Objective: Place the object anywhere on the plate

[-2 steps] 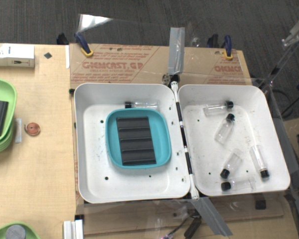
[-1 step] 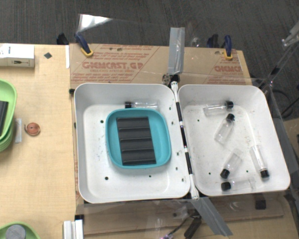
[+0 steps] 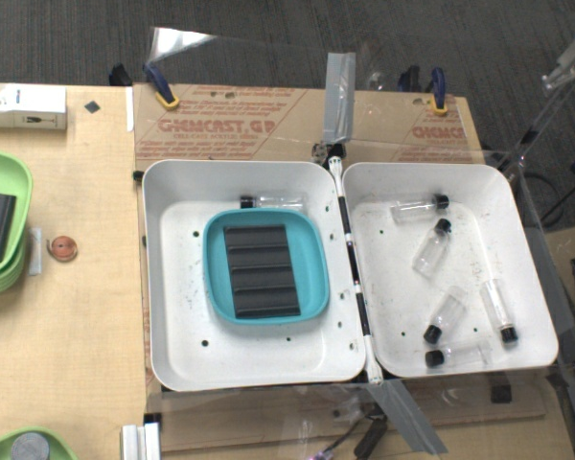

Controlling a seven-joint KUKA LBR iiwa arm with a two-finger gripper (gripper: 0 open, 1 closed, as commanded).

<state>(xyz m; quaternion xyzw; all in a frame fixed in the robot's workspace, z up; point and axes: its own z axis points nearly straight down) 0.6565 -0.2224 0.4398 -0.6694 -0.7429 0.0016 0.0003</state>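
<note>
Camera view: teal plate (image 3: 265, 268) with black ribbed insert sits in the left bin (image 3: 172, 343). One clear vial (image 3: 268, 201) lies just behind the plate; several more vials (image 3: 431, 253) scatter the right bin (image 3: 517, 333). Gripper state: cannot tell. Judgement: pick one isolated vial crosswise at mid-body and release low over the plate.

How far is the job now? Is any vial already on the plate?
Nothing looks done: the teal square plate carries just its dark ribbed insert. One clear black-capped vial lies behind it in the left white bin; others wait in the right white bin. All placing remains.
</note>
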